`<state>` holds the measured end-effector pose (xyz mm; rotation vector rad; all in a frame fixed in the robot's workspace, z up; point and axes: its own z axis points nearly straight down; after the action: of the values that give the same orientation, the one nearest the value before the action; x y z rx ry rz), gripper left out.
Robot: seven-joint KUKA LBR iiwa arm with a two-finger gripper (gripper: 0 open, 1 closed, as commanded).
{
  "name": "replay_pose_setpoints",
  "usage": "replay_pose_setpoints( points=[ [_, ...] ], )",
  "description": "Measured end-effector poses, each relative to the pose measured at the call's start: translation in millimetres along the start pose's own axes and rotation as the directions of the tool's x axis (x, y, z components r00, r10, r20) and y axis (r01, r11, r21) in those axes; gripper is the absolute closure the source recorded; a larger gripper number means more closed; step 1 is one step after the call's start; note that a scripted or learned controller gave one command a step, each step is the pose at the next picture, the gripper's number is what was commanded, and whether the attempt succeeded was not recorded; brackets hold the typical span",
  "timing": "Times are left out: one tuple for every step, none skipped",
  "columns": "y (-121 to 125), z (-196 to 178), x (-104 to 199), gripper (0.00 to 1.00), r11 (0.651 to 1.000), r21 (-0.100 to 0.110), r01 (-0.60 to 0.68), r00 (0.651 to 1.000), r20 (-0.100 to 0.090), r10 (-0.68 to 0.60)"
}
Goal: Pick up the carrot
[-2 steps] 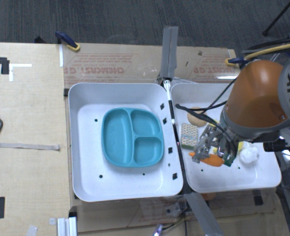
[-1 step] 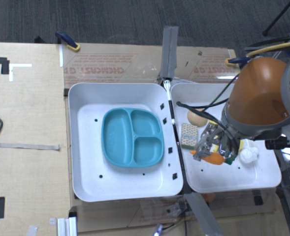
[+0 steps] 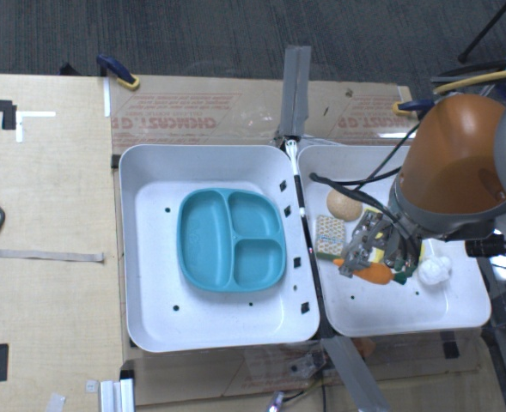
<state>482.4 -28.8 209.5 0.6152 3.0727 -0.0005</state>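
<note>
Here: metal tool (image 3: pixel 366 249) over smooth tapered orange carrot (image 3: pixel 374 274) in right white bin (image 3: pixel 459 303); grip state unclear.

Red lettering is running along the brown cardboard sheet (image 3: pixel 235 110) lying behind the two white bins, printed in two patches, one behind each bin. The print is appearing upside down and mirrored from this angle; the left patch is seeming to read something like "CHEMICALS," but the letters are staying too small and faint to confirm. No other text is showing.
</note>
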Motion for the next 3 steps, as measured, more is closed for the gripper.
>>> replay_pose_setpoints(
  points=[
    [0.5, -9.0, -1.6, 1.0, 1.0, 0.0, 0.002, 1.0, 0.003, -0.002],
    [0.9, -18.0, -3.1, 1.0, 1.0, -0.001, 0.003, 1.0, 0.005, -0.003],
    [-46.4, -121.1, -17.5, 1.0, 0.973, 0.0, 0.229, 0.973, -0.002, -0.229]
  ],
)
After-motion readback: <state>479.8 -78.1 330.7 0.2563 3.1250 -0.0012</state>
